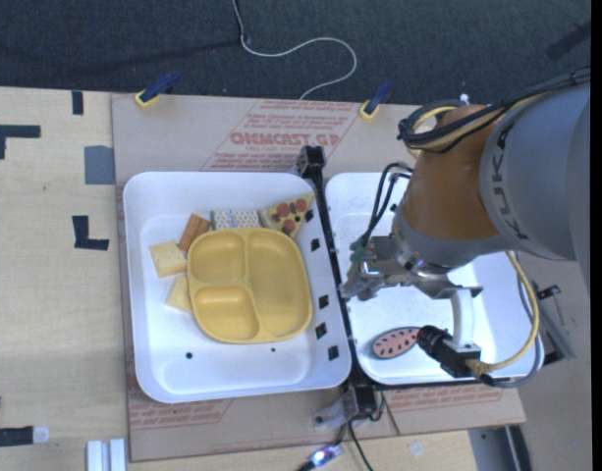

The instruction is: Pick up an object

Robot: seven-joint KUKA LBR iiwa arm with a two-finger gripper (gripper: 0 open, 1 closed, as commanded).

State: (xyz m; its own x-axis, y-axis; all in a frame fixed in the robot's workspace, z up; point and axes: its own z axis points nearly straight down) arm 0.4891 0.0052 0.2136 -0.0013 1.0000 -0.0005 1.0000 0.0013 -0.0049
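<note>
We see the left shallow white plastic bin (143, 292) well to the left of the gripper. In it lies a yellow plastic plate with three compartments (249, 285), flat on the bin floor. Small toy food pieces sit against the plate's far-left and upper edges: a pale cream square cracker piece (167, 259), a tan-orange rectangular piece (192, 232) just above it, another pale yellow wedge (178, 294) partly under the plate's rim, and a slice of toy pizza with red spots (289, 213) at the plate's upper right, closest of these to the gripper.

A black divider (325, 263) separates the two bins, just left of the gripper.

The right shallow white plastic bin (507, 263) holds the metal two-finger gripper (377, 271), which hangs low over the bin's left part beneath the grey arm with its orange band (448, 194). Whether the gripper is clenched or released we cannot tell from here.

Below the gripper and slightly right, near but apart from it, a pink oval speckled object (394, 342) lies flat on the bin floor.
</note>
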